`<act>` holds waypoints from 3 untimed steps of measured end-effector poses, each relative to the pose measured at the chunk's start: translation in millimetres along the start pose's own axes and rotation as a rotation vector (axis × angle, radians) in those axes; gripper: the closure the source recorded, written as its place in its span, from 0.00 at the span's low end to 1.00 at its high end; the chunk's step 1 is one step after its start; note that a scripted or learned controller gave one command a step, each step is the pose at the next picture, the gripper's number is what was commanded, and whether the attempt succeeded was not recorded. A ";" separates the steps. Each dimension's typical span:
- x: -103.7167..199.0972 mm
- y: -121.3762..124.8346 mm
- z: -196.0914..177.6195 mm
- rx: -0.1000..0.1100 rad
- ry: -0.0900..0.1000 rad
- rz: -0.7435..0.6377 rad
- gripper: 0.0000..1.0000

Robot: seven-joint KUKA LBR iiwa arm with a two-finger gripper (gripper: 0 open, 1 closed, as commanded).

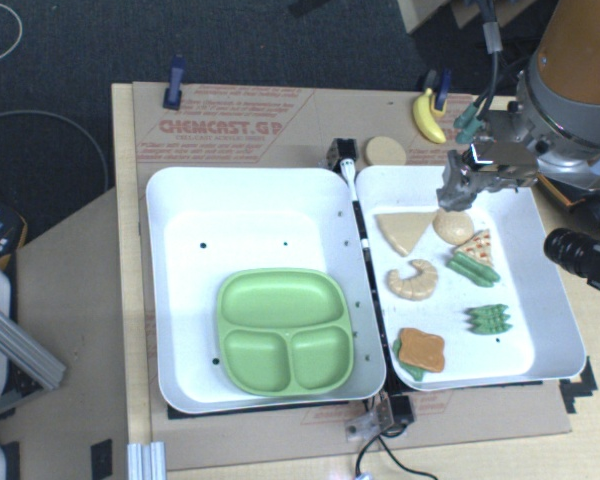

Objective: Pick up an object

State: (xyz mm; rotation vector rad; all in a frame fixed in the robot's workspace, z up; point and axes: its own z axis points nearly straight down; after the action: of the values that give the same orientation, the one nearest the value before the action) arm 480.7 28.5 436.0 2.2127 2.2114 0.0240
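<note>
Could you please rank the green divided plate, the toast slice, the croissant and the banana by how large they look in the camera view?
1. green divided plate
2. croissant and toast slice, too alike to rank
3. banana, partly hidden

Both bins [180, 298] look like smooth, faintly glossy white plastic; the green tray [285, 330] is matt plastic. The board [230, 118] beneath them is dull brown cardboard, the banana [429, 118] shiny plastic, the floor [70, 58] dark rough carpet

Yellow banana [429, 118] and tan disc [385, 151] on the board behind the bins, blue clamp [174, 81] far left.
</note>
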 end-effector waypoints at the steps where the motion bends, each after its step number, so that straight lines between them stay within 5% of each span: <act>1: -49.6 -4.2 98.5 0.029 -0.003 0.006 1.00; 2: 4.0 3.2 146.3 0.025 0.000 -0.004 1.00; 3: 60.8 -2.3 55.9 0.012 0.001 -0.007 1.00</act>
State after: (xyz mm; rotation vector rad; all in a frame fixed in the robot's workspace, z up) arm 479.6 89.4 380.1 2.2117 2.2251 0.0114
